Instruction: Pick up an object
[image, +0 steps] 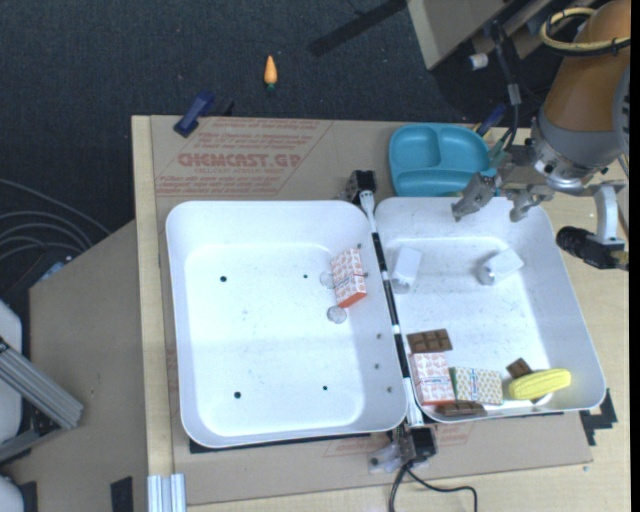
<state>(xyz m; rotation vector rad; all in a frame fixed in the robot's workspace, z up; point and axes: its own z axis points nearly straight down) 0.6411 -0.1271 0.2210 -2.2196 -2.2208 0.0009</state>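
While the arm (585, 90) leans in from the right, its orange band sits high over the far corner of the right bin (560, 300), and the wrist tips downward toward the bin's back rim. The pincer (497, 203) hangs there with its two fingers spread well apart, one over the rim at the left and the other further right, and nothing sits between them.

Down in the right bin, near its front edge, a cluster of things lies together: a yellow banana-shaped toy (539, 383), a small patterned box (477, 385), a red-and-white carton (431, 378) and a brown chocolate-like bar (429, 341) just behind it. Nearer the middle of that bin rest a pale flat piece (407, 265) and a small grey object (487, 272), the closest things to the pincer yet clear of it.

Across in the left bin (200, 330), a second red-and-white carton (348, 277) stands against the right wall. A teal divided tray (437, 158) rests on the surface (250, 160) behind the bins, just left of the pincer.
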